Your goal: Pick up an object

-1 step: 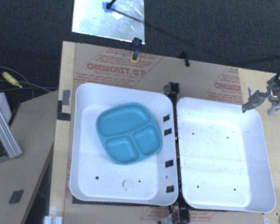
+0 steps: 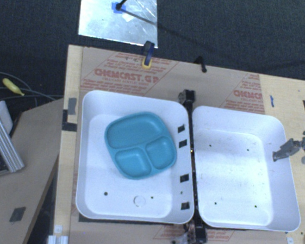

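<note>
A blue three-compartment plate (image 2: 140, 144) lies flat in the left bin (image 2: 91, 155), a little left of the bin's middle. My gripper (image 2: 296, 154) hovers at the right rim of the right bin (image 2: 278, 215), far from the plate. Its two grey fingers (image 2: 284, 149) stand apart with nothing between them, so it is open. The arm behind it is cut off by the view's right edge.
A faint small round disc (image 2: 139, 201) rests on the left bin's floor near its front wall. A black divider with clips (image 2: 187, 161) runs between the two bins. Both bins sit on a cardboard sheet (image 2: 147, 74) over the bench.
</note>
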You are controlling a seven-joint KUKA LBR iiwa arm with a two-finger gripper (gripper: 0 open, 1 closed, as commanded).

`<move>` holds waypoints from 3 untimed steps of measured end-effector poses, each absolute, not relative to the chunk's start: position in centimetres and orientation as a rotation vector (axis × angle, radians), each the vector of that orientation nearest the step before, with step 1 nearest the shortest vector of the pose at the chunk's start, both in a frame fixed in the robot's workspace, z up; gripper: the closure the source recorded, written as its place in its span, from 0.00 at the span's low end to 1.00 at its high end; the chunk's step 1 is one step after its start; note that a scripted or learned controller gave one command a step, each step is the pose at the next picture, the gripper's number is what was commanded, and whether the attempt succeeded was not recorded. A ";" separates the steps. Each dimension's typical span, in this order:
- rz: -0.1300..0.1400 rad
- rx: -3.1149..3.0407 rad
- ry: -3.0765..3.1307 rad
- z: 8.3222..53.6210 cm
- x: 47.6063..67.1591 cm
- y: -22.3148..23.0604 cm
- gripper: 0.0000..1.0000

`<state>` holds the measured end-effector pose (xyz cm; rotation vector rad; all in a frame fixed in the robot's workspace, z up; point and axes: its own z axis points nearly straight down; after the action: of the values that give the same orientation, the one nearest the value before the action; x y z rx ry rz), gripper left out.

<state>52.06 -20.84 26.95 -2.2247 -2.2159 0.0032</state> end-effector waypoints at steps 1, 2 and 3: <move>-0.009 -2.208 -2.236 30.7 48.7 -11.2 0.00; -0.006 -2.207 -2.234 29.5 48.8 -3.4 0.00; -0.006 -2.206 -2.235 29.3 49.6 5.5 0.00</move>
<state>49.62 5.52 29.35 -2.2063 -2.2346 -0.0063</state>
